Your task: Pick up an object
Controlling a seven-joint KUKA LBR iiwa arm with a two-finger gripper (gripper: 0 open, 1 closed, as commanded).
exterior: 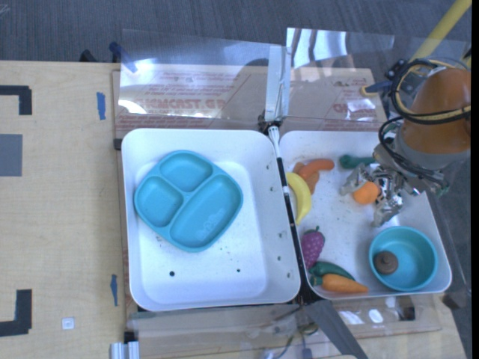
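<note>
Tool (378,193) seen low in right bin (441,234), beside small orange piece (366,193); whether piece is grasped or tool released cannot be told. Lift best held until piece is seated between fingers; blue bowl (404,256) nearby to be cleared.

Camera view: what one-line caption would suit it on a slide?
Gripper low in the right bin over a small orange object; divided blue plate in the left bin.
</note>
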